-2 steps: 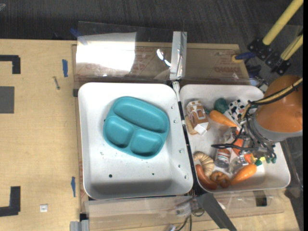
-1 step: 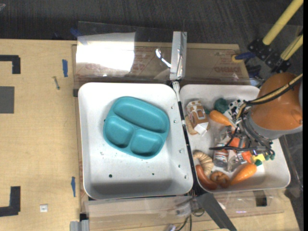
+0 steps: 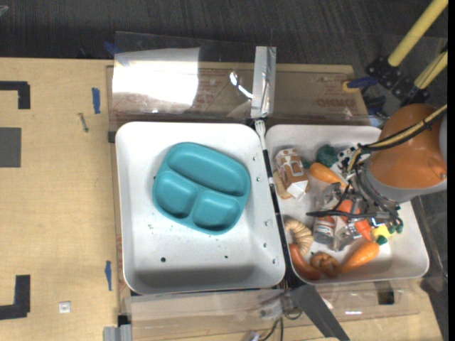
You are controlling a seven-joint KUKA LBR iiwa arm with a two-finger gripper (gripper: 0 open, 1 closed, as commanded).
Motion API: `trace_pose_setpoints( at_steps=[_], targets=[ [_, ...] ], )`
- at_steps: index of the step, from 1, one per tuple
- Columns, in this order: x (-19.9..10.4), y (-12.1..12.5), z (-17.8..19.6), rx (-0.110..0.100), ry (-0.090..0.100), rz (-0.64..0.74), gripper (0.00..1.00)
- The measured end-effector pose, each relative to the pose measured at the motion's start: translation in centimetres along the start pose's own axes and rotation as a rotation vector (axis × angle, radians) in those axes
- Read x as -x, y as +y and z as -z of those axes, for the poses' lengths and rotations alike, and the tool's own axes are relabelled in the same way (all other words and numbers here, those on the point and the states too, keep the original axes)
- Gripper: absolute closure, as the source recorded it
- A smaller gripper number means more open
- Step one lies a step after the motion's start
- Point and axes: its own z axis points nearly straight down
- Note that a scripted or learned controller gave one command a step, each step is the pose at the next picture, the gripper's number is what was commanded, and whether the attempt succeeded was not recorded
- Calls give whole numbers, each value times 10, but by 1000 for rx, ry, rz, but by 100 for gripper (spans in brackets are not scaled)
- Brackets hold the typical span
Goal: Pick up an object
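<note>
Camera view. The arm (image 3: 409, 151) enters from the right and reaches down into the right bin (image 3: 412, 261). The gripper (image 3: 346, 206) sits low over the middle of the pile in that bin; its dark fingers are lost among the objects, so whether it is open, closed or gripping anything cannot be told.

Objects around the gripper, all in the right bin:
- A small can (image 3: 325, 231) lies just below and left of the gripper, close against it.
- A carrot (image 3: 361, 255) lies below the gripper, near the bin's front wall, tilted up to the right.
- A yellow-green piece (image 3: 384, 231) lies just right of the gripper.
- An orange piece (image 3: 324, 173) and a teal piece (image 3: 326, 153) lie above and left of the gripper, toward the back wall.
- A carton (image 3: 289, 169) lies at the bin's left side, apart from the gripper.
- A bread-like item (image 3: 298, 233) and a reddish-brown item (image 3: 318, 263) lie at the front left corner.

The left bin (image 3: 135, 190) holds one teal tray (image 3: 201, 186) with three compartments, lying flat near the bin's centre.
</note>
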Motion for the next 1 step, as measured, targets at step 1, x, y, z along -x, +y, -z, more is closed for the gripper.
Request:
trace_pose_setpoints(
  at_steps=[1],
  targets=[
    [-13,3,0,1,-4,-25,0]
  ],
)
